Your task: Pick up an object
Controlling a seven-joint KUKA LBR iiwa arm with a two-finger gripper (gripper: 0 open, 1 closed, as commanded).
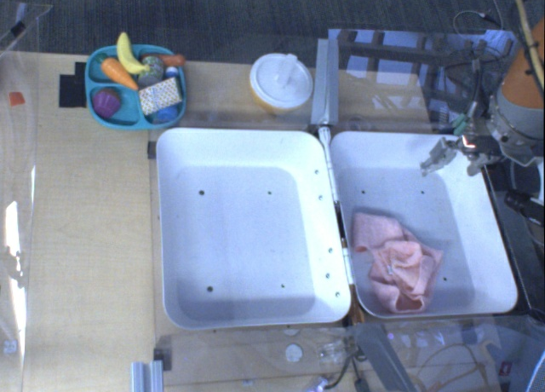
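A crumpled pink cloth (396, 262) lies in the right bin (477, 296), toward its front left. My gripper (453, 158) hangs over the bin's far right corner, well away from the cloth, up and to the right of it. Its two fingers are spread apart with nothing between them. The grey arm with its orange band (521, 83) reaches in from the right edge.
The left bin (170, 237) sits beside the right one. Behind it stand a blue tray (95, 118) of toy food and a white lidded container (281, 81). A metal frame (409, 54) rises behind the right bin.
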